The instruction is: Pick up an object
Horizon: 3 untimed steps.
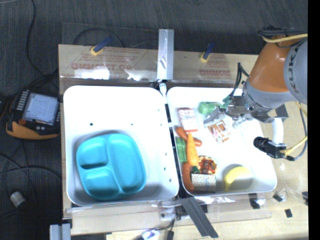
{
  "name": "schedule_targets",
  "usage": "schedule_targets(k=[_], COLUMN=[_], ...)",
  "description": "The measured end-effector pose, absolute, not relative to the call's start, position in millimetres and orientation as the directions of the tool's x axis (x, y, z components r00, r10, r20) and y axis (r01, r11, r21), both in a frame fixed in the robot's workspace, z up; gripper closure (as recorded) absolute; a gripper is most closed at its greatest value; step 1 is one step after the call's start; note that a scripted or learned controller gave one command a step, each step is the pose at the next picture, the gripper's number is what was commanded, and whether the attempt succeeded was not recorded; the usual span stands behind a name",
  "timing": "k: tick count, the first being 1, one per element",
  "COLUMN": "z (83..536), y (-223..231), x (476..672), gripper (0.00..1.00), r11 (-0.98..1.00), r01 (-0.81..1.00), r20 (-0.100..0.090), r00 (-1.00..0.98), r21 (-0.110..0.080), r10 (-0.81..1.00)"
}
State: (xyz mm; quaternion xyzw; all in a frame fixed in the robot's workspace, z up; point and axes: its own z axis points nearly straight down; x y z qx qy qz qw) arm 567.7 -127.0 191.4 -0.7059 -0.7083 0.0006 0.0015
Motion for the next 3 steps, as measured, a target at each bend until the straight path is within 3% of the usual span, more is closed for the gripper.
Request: schedule_targets(k=[1, 2, 3], z=[115, 123, 209], y=[-144, -143, -111], x=[592.8, 592.1, 575.7], gripper=[0.00, 1.00, 1.00], r11=[-0.037, -0.036, -0.084], r01=[0.999, 0.999, 0.996], r20=[-0.004, -0.001, -0.001], r00=[0.037, 0.036, 0.084], r21=[-0.002, -0.005, -0.003], r10=[0.999, 0.999, 0.996])
